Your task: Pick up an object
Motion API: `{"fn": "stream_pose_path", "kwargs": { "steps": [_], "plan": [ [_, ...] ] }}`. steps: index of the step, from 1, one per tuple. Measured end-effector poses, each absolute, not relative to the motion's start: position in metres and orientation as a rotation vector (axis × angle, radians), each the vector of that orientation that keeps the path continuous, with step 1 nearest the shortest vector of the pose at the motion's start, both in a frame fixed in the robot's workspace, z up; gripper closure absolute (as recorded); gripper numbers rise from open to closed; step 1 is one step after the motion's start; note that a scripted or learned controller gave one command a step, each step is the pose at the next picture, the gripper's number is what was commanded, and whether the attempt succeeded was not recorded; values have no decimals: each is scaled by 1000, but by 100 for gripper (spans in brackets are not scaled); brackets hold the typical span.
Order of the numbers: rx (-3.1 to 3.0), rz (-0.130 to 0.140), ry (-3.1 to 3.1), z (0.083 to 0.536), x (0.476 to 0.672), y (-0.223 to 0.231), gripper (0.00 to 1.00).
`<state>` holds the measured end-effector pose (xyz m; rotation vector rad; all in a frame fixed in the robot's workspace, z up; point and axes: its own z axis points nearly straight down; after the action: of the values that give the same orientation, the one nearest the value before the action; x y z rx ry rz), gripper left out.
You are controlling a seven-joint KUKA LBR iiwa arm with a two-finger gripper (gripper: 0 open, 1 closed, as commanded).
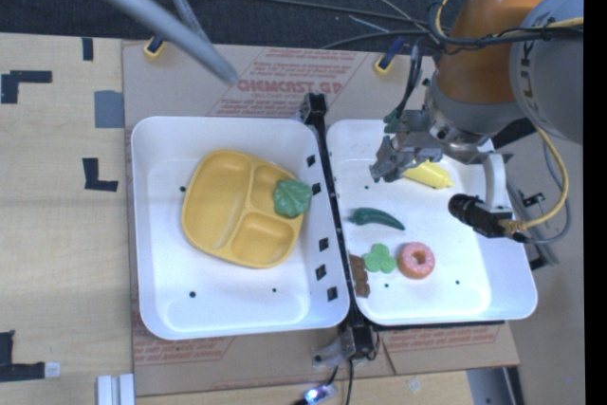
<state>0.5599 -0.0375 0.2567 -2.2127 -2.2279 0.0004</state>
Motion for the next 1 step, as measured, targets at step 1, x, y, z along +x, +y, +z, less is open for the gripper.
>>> {"fn": "stream_pose_path", "kwargs": {
  "steps": [1],
  "plan": [
    [-2213,0,-2228,258,560,17,100]
  ]
}}
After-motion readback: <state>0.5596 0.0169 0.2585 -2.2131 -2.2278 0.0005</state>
